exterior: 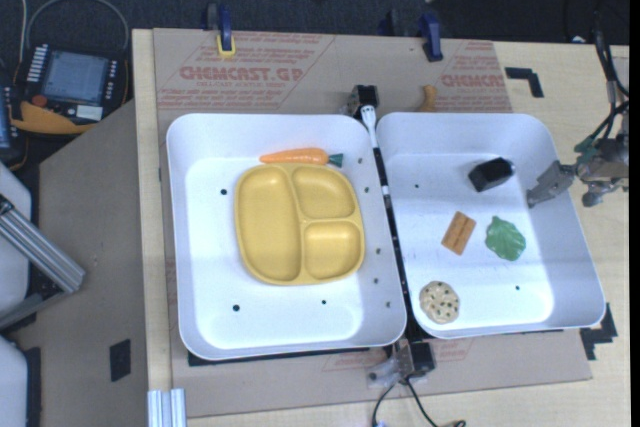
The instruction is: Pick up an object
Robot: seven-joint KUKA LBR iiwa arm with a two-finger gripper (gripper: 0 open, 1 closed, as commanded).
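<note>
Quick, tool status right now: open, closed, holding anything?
Tool: at the right bin's right edge, nothing seen held; open or closed cannot be told.

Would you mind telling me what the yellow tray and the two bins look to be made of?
The tray looks like moulded plastic, matte to satin: one even yellow colour, rounded compartment walls, soft highlights. The left bin and right bin look like thin formed white plastic, smooth and slightly glossy, with rounded corners and rolled rims; painted metal cannot be ruled out.
</note>
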